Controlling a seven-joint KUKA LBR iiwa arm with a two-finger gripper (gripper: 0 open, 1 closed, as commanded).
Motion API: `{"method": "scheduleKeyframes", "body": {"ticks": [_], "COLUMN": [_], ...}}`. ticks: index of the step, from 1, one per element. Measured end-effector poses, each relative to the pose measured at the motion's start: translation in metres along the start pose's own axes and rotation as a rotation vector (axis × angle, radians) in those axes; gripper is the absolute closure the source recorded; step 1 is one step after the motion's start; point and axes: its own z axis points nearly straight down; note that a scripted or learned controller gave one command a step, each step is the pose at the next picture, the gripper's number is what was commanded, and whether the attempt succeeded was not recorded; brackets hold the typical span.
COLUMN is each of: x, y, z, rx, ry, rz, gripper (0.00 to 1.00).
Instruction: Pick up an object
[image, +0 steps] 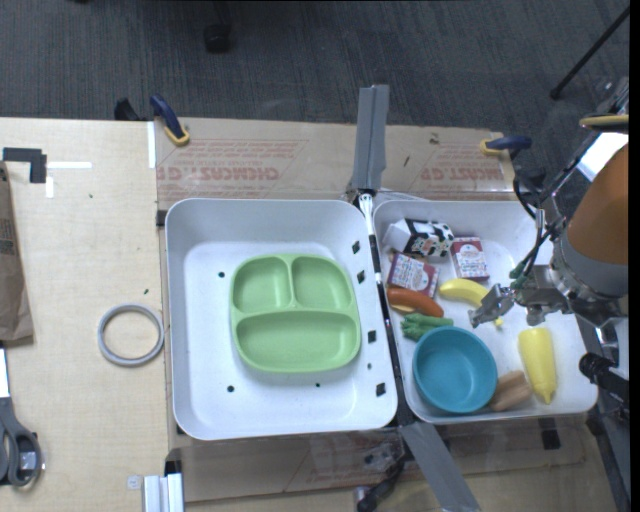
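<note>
- The right bin (560, 212) holds the pickable things: one banana (462, 291), one corn cob (538, 364), one carrot (413, 300) with a green leafy piece (422, 326) just below it, one blue bowl (455, 370), one bread-coloured roll (510, 391) touching the bowl's right side
- Along that bin's far side lie three small cartons: a black-and-white one (425, 240) and two red ones (409, 272) (470, 259)
- The gripper (492, 305) hangs low over the middle of the right bin, just right of the banana and above the bowl's rim; I cannot tell from here how the pincer is set, and nothing shows caught in it
- The arm (600, 235) covers the bin's right wall; the corn cob sits near it with bare white floor on both sides
- The left bin (190, 330) holds one green divided plate (295, 313), with a wide band of bare floor all round it
- On the bench outside: one grey ring (131, 333) to the left, two blue-and-yellow clamps (170, 119) (505, 146) on the cardboard's far edge
</note>
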Motion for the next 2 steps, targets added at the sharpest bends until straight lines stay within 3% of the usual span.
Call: {"method": "scheduleKeyframes", "body": {"ticks": [1, 2], "x": [-0.024, -0.027], "y": [0.044, 0.12], "z": [0.105, 0.104], "rx": [-0.002, -0.005], "ry": [0.0, -0.002], "rz": [-0.242, -0.437], "gripper": [0.0, 0.0]}}
